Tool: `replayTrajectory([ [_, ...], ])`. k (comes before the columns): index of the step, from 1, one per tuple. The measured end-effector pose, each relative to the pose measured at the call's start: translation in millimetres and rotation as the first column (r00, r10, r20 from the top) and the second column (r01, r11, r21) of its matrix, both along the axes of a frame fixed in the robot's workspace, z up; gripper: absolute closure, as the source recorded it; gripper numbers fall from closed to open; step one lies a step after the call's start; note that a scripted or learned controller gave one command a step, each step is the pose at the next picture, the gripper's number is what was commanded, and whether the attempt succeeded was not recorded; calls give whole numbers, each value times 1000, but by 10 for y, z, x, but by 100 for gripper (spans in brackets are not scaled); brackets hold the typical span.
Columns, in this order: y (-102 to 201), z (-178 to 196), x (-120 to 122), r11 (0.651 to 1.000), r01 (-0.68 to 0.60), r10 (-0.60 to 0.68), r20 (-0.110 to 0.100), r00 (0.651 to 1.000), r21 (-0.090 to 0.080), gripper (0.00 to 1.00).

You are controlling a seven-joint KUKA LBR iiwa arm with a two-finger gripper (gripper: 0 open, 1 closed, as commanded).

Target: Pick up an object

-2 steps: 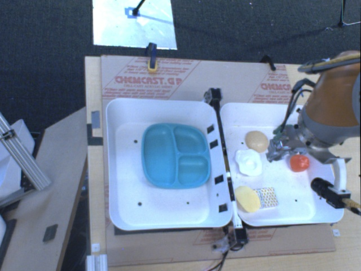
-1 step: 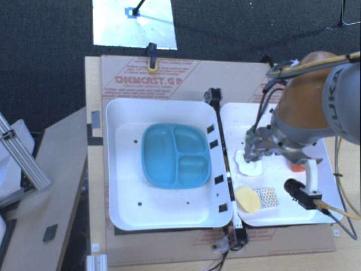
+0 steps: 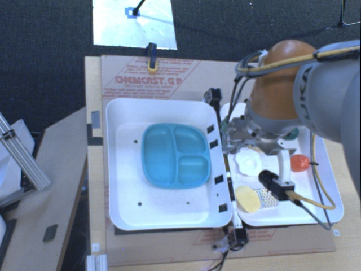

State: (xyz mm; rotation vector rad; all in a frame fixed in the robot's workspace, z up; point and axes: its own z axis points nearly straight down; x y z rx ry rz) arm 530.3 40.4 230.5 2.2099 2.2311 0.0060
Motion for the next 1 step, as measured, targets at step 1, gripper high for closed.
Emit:
replayTrajectory([
  [1, 518, -18, -23, 1000, 0, 0, -2, 1000, 0, 100],
])
